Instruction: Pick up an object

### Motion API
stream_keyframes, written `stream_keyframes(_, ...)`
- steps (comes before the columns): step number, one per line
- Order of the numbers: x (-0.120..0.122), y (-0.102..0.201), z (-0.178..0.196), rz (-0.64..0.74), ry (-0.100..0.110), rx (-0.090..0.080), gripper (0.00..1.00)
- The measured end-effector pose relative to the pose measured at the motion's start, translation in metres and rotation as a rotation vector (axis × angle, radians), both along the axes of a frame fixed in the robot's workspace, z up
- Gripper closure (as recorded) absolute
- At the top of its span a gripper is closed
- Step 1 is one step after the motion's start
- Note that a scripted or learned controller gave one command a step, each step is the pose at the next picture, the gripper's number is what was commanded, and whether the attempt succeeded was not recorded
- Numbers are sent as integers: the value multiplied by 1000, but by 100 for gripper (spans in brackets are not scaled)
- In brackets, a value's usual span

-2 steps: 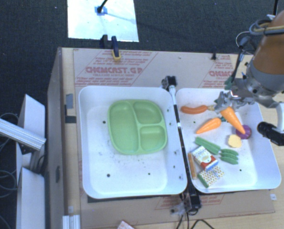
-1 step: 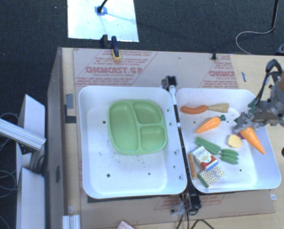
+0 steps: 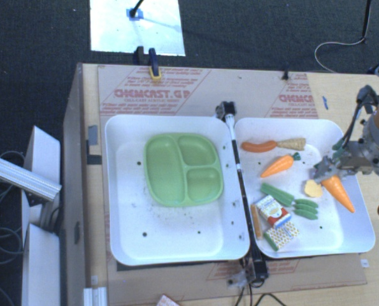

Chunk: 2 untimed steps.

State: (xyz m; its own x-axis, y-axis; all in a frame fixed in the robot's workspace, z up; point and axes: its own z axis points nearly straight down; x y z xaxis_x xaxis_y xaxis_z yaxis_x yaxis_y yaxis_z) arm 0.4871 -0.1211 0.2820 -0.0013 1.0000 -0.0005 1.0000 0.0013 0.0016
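Nearby, claw [image 3: 321,169] amid carrot [image 3: 339,192], yellow slice [image 3: 313,189], green pods [image 3: 291,201].

Bright, even overhead light, soft shadows, slightly grainy, mildly blurred detail

The left bin [image 3: 122,234] offers bare floor all round the green tray [image 3: 183,169], widest along its near side. The right bin [image 3: 361,234] is crowded: sausage [image 3: 258,146], two carrots [image 3: 278,166] [image 3: 339,193], bean pods [image 3: 291,201] and two small cartons [image 3: 273,211] [image 3: 283,234] lie close together. Its open patches are the near right corner and the far right corner. A black divider [image 3: 239,177] runs between the bins.
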Motion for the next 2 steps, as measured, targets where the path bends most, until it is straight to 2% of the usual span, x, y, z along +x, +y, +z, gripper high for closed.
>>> stream_keyframes(1, 0, -2, -3, 0, 0, 0, 100)
stream_keyframes(2, 0, 15, -7, 3, -1, 0, 100)
